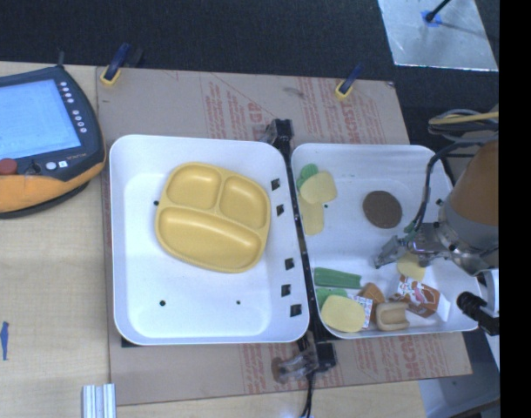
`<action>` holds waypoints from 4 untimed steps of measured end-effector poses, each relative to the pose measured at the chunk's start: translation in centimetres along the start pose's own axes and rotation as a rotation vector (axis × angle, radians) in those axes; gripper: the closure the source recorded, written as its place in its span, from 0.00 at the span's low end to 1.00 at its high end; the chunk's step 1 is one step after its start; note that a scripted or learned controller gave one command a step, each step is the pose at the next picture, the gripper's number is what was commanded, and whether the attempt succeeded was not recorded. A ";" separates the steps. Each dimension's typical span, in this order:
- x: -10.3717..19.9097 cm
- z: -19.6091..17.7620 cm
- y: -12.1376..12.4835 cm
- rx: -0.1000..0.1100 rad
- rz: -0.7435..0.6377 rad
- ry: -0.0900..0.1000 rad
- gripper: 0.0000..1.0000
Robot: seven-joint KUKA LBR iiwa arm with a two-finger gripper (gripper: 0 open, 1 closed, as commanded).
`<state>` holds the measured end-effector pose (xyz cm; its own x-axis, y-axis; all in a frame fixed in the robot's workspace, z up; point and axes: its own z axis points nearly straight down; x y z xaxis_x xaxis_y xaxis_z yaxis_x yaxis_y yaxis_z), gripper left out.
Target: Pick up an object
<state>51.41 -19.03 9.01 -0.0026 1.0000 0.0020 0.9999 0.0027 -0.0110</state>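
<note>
Camera view: gripper [406, 255] over a small yellow piece [411, 268], grip state unclear; light, rigid, pinch its sides.

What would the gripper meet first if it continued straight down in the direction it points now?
Probably the small yellowish piece directly under the gripper in the right bin. Depth is unclear, so it may touch the bin floor beside it.

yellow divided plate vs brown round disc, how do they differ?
The yellow three-compartment plastic plate lies in the left white bin; the flat brown round disc lies in the right white bin. The plate is far larger. The plate has raised dividers; the disc looks plain. Both rest flat, apart from other items.
</note>
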 end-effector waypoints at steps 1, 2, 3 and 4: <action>4.5 -0.4 8.9 -0.016 -0.009 -0.002 0.00; 9.3 -4.2 12.4 -0.015 -0.007 -0.001 0.00; 5.6 -7.1 6.4 -0.006 0.004 -0.003 0.00; 4.5 -8.4 14.5 -0.017 -0.005 -0.005 0.00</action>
<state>66.01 -14.49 17.22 -0.0076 1.0000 -0.0027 1.0000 0.0076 0.0058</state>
